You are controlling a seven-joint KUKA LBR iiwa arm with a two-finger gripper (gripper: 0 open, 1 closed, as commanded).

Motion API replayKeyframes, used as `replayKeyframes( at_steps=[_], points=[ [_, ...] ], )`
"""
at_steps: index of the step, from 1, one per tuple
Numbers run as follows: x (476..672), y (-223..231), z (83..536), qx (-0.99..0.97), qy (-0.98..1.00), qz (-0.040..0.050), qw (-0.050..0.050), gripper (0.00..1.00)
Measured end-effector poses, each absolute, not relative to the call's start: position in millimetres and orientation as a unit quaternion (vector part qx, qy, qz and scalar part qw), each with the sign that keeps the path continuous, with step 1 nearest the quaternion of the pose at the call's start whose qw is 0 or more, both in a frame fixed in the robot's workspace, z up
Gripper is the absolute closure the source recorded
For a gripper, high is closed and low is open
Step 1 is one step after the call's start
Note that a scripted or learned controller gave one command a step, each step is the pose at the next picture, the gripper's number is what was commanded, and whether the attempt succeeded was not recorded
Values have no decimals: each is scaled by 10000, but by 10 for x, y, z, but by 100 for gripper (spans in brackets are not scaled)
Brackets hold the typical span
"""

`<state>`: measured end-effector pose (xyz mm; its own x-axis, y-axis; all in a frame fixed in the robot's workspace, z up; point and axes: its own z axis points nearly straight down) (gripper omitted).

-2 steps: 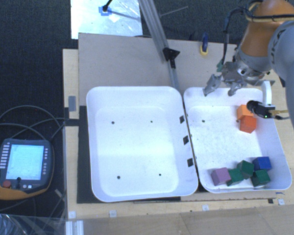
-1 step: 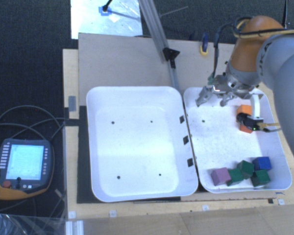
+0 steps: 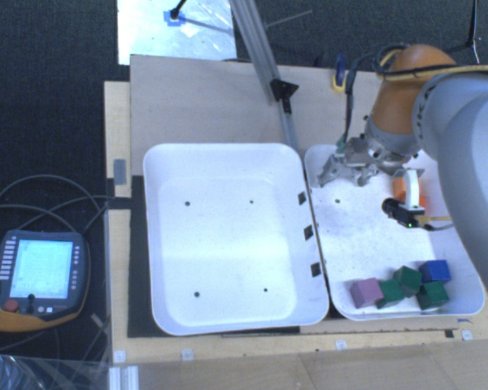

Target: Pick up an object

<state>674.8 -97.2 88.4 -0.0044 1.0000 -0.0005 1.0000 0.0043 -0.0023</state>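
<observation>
Dark carpet surrounds a pale surface (image 3: 203, 96) carrying two shallow white bins side by side. Left bin (image 3: 159, 218) shows a bare white floor with four small dark dots. Right bin (image 3: 325, 218) holds a cluster of blocks in its near corner: pink block (image 3: 363, 292), two green blocks (image 3: 407, 279) (image 3: 432, 296) and a blue block (image 3: 435, 270). The blocks sit touching or just beside one another in a row running roughly along the near rim, close against it. None has a marked long axis; their faces are turned at slight differing angles. An orange item (image 3: 408, 188) lies near the right bin's far right side, partly covered by the arm; its shape cannot be told.

Open floor remains in the middle of the right bin, between the cluster and the far rim. The shared rims of the two bins touch, with black clips along that edge.

Arm (image 3: 464, 153) enters from the right. End effector (image 3: 342, 171) hangs over the far left corner of the right bin, well apart from the blocks. Whether it is apart or together cannot be told. Nothing is seen held in it.

A teach pendant (image 3: 37, 279) lies on the carpet at left.
</observation>
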Motion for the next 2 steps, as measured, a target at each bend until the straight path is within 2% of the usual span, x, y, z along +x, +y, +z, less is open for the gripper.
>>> replayKeyframes(
  at_steps=[1,2],
  points=[
    [6772,-974,1032,-7048,-7094,-17,-22,100],
    [6716,-1030,1538,-7065,-7077,-22,-29,100]
  ],
)
